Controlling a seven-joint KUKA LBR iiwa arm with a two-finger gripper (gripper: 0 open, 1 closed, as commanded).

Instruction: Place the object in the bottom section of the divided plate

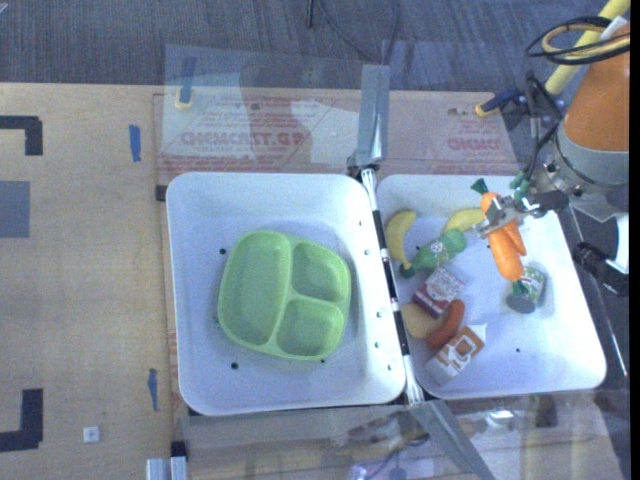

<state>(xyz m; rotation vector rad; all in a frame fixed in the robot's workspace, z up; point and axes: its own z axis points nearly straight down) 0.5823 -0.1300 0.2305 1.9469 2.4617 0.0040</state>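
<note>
I am reaching in from the right edge of the desk, over the right bin [590, 368], because that is where the loose food items are piled. My gripper [503, 216] is hanging above the far part of that bin and is closed around a toy carrot [506, 246], which is showing between my fingers with its green top pointing away toward the far edge and its orange body hanging down at a slant. The carrot is looking lifted clear of the bin floor, though from this slanted view I am not fully sure of that.

The green divided plate [284, 294] is lying flat in the middle of the left bin [200, 218], well apart from me, across the wall where the two bins meet. Its bottom section [308, 330] is sitting toward the near edge of that bin, facing up and ready to receive something.

A banana [399, 234], a green bottle [436, 253], a small packet [441, 290], a sausage [446, 323] and a carton [458, 351] are lying along the left side of the right bin, so I am judging that carrying high across them is the safer route.
</note>
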